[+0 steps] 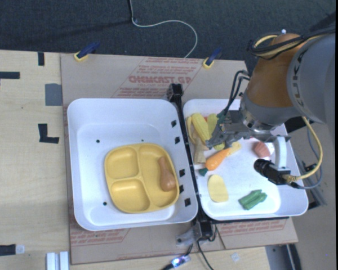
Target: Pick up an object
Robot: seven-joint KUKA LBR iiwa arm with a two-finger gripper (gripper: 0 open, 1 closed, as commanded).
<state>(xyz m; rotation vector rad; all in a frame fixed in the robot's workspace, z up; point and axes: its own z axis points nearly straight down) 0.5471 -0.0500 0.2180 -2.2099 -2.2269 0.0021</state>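
My gripper (224, 135) hangs low over the left part of the right bin (287, 207), under the grey arm with its orange band. It sits between a yellow corn cob (200, 126) on its left and an orange carrot (221, 157) just below it. Whether it touches either one I cannot tell. A pale yellow oval piece (217, 188), a green vegetable (252, 198) and a small pink item (262, 148) lie elsewhere in that bin.
The left bin (90, 122) holds a yellow divided plate (127, 176) with a brown sausage-like item (167, 173) in its right compartment. A black cable fitting (268, 171) hangs off the arm over the right bin. Cardboard lies under both bins.
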